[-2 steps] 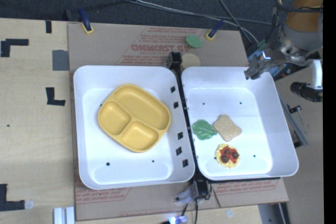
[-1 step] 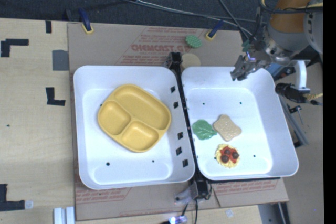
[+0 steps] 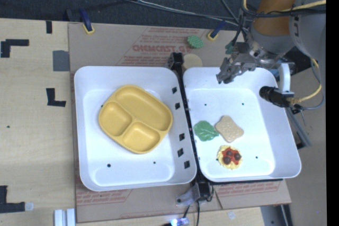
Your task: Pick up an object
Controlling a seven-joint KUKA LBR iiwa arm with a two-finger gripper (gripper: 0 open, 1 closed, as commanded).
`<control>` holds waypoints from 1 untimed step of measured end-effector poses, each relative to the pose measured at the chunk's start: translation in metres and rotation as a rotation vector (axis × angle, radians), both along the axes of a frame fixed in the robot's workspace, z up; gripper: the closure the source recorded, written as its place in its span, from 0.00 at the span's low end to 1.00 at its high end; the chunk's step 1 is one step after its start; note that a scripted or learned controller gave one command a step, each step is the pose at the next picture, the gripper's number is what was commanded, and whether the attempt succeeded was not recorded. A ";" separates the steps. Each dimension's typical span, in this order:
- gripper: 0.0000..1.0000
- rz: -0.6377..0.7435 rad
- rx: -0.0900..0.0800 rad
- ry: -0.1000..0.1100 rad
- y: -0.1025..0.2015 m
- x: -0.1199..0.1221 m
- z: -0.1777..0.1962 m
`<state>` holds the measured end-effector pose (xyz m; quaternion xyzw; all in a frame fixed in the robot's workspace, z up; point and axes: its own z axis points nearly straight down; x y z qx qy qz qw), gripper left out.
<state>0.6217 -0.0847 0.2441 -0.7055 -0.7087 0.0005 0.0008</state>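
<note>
1. The gripper (image 3: 224,78) is seen over the back edge of the right bin (image 3: 265,166); whether it's open can't really be told.
2. A leaf (image 3: 205,130), cracker (image 3: 229,128) and mini pizza (image 3: 229,156) are found near that bin's front.
3. A yellow tray (image 3: 135,118) is sat in the left bin (image 3: 90,166).

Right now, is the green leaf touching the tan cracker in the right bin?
Touching, as far as the camera view shows: the leaf lies left of the cracker, and their edges meet with no white bin floor between them.
</note>
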 end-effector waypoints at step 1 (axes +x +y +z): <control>1.00 0.001 0.000 -0.001 0.049 0.009 0.000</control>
